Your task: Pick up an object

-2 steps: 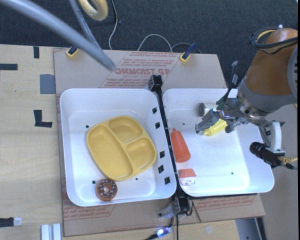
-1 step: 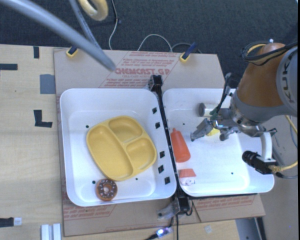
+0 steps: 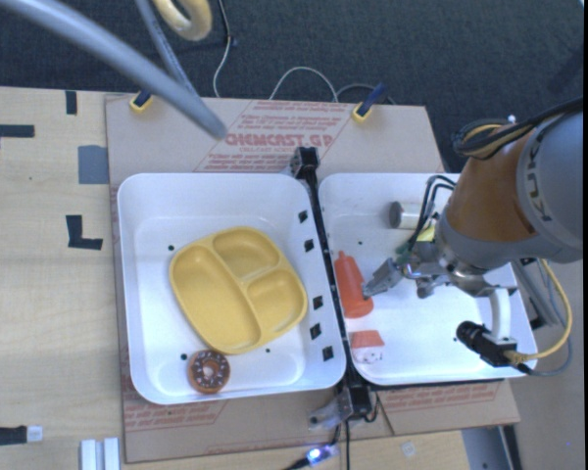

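Orange carrot-shaped toy (image 3: 351, 284) lies against the left wall of the right bin (image 3: 441, 365), just beside the divider, so a grab there risks a finger hitting the wall and shoving it aside. Claw (image 3: 384, 280) sits just right of it, holding nothing; spread can't be told.

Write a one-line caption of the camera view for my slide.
Pincer hangs in the right bin beside an orange block; yellow divided plate and donut lie left.
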Controlling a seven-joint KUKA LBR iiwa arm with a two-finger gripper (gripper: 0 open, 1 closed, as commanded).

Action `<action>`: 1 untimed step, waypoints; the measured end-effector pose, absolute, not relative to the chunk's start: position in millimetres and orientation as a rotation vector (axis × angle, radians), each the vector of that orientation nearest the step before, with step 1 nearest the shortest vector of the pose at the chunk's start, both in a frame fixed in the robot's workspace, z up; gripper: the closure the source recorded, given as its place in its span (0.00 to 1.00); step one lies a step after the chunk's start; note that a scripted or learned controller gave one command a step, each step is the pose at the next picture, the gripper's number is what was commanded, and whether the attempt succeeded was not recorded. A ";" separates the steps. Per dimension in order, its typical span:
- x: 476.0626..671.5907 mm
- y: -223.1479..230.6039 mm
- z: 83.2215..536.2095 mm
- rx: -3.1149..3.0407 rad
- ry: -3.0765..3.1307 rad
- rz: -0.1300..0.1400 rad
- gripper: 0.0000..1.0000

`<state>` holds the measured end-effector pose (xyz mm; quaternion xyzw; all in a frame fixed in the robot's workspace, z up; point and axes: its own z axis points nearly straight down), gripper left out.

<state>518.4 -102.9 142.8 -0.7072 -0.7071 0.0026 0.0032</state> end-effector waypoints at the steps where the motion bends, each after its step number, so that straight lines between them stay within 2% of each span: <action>1: 517.5 -101.6 89.3 -2.217 -2.221 0.004 0.00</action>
